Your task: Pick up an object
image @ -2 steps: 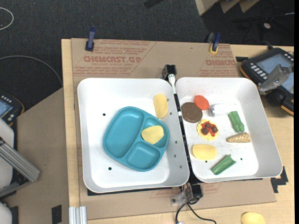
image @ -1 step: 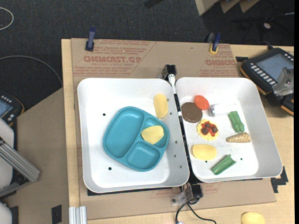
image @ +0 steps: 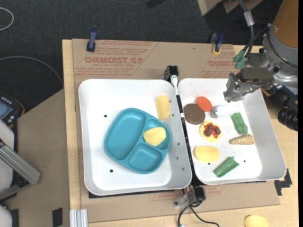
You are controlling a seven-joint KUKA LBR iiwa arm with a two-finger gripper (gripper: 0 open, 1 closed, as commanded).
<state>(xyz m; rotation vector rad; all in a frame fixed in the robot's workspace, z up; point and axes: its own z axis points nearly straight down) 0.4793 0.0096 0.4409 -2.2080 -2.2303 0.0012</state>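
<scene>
My gripper hangs over the far part of the right bin, above and to the right of an orange-red piece. Nothing shows in its grasp. Below it lie a small pale object, a brown round disc, a small pizza-like piece, a green pickle, a tan cone, a yellow piece and a green stick. All of them rest on the bin floor.
The left bin holds a blue divided plate with a yellow lump in one compartment, and a yellow piece beside it. Blue clamps sit at the board's far edge. Another yellow object lies off the board at the front right.
</scene>
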